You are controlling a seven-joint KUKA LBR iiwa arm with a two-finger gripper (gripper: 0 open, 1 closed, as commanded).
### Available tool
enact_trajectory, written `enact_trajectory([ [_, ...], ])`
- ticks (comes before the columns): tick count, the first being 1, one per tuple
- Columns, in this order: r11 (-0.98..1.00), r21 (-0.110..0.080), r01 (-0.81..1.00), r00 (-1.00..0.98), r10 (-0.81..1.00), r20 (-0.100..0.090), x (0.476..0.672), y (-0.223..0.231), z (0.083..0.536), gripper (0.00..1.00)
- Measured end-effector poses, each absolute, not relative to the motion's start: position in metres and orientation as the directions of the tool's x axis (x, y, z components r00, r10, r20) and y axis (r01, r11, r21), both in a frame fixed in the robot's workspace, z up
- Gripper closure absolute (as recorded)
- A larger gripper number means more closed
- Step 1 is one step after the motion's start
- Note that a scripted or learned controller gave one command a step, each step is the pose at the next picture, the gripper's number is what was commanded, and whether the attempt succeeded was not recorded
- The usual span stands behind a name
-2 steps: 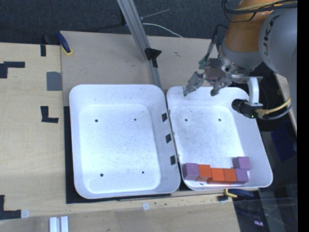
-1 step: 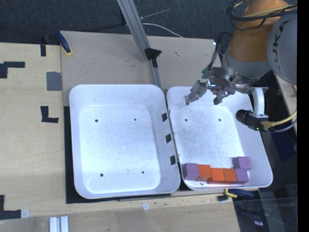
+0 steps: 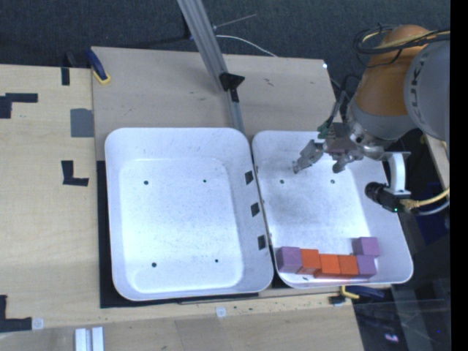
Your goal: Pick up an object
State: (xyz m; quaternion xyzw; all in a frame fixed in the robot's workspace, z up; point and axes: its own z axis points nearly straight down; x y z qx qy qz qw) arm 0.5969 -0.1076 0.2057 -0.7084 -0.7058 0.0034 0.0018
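claw (image 3: 319,161) spread open, hovering over right bin (image 3: 307,203), nothing held

No readable text, labels or numbers anywhere (faint marking on arm (image 3: 431,86) illegible).

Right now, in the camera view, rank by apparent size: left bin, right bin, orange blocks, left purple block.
1. Left bin
2. Right bin, somewhat smaller in view
3. Orange blocks, taken as one row
4. Left purple block
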Motion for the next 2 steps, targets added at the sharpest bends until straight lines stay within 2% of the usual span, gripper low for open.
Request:
enact_trajectory([
  [1, 0.001, -0.001, 1.000, -0.001, 1.000, 0.000, 0.598, -0.104, 0.210, 0.00],
  [2, -0.003, -0.008, 1.000, 0.003, 1.000, -0.002, 0.615, -0.161, 0.133, 0.00],
])
